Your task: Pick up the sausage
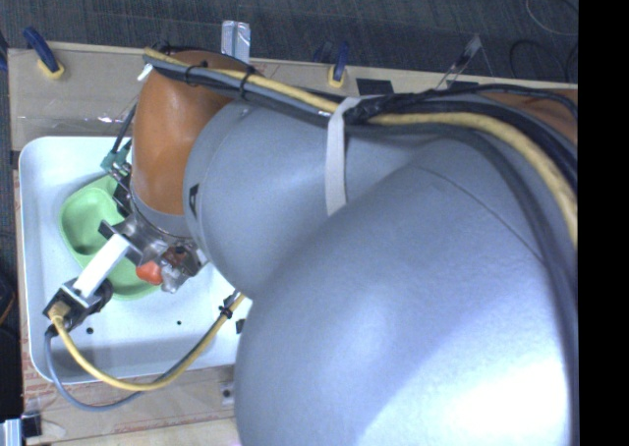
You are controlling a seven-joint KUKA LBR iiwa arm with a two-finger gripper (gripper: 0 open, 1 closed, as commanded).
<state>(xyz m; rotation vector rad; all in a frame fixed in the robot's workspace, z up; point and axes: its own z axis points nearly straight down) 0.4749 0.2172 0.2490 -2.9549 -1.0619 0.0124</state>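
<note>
No brand, label or writing can be read anywhere in the view. Arm fills most of the frame, grey body reaching in from the right, its orange band sitting over the far part of the left bin. Gripper is down low inside the left bin, just below the orange band; whether it is released or clenched I cannot tell, the wrist body covers it. A small orange-red piece shows right against the gripper's left side, touching or almost touching it; too little shows to say if this is the sausage. Just left of the gripper lies a light green object, rounded, resting on the bin floor, partly under the wrist. A white bar runs from the wrist down and leftward across the green object to a black connector near the bin's near-left corner. A yellow cable loops from that connector along the near rim of the bin and back up to the arm. More yellow and black cables run along the top of the arm. Blue clamps sit on the bench's far edge.
</note>
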